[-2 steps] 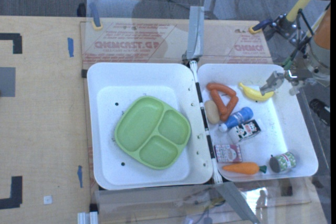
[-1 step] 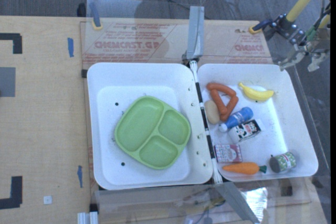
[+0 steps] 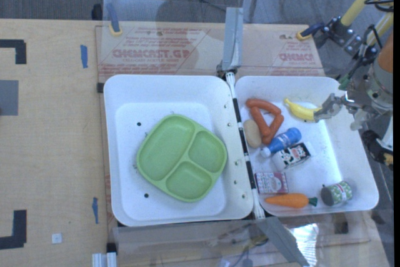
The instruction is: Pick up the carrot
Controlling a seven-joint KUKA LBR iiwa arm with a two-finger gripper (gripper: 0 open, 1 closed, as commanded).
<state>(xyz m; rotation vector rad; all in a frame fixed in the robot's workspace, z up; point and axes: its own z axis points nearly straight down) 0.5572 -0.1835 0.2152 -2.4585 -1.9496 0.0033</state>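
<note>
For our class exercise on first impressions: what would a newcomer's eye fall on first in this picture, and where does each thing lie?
First comes the green divided plate, alone in the left bin. Next is the bright cluster in the right bin: sausages and a banana toward the back, and the carrot at the front edge beside a small pink carton. The gripper reaches in from the right, by the banana.

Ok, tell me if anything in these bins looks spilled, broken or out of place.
Nothing stands out. The green divided plate lies flat, slightly rotated, in the left bin. In the right bin the carrot, banana and sausages lie loose but intact, with no spill.
</note>
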